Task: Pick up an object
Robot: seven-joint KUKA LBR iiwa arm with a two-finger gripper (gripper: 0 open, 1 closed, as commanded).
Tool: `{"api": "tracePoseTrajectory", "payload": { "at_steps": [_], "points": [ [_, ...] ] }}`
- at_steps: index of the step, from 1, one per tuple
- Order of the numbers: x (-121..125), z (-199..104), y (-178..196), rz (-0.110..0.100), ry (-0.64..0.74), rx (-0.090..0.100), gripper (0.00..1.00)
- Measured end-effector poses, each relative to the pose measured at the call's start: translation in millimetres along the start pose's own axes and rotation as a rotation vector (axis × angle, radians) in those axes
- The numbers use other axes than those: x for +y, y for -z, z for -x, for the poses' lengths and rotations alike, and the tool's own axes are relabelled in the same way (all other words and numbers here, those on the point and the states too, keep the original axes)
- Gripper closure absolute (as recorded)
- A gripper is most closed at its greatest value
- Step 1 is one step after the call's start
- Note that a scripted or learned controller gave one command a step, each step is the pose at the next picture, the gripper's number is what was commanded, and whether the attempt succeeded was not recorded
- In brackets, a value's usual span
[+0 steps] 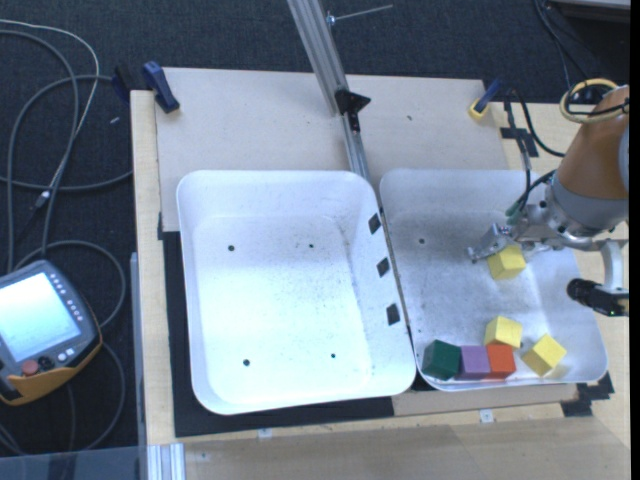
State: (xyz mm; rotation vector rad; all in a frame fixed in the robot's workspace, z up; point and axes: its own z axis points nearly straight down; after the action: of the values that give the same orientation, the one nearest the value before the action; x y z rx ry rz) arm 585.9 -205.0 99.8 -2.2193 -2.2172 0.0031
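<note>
Yellow block (508,263) sits in the right bin (440,218), right at the gripper (500,246), just under its tip. Whether it's gripped, I can't tell. Near the front wall: green block (441,358), purple block (474,360), orange block (500,359).

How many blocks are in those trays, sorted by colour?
Yellow blocks: 3
Green block: 1
Purple block: 1
Orange block: 1
Total: 6, all in the right bin.
</note>
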Motion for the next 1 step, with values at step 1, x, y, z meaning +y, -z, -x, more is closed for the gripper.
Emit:
{"api": "tracePoseTrajectory", "payload": {
  "at_steps": [1],
  "points": [
    [2.5, -0.3, 11.0, 0.006, 0.001, -0.001, 1.00]
  ]
}}
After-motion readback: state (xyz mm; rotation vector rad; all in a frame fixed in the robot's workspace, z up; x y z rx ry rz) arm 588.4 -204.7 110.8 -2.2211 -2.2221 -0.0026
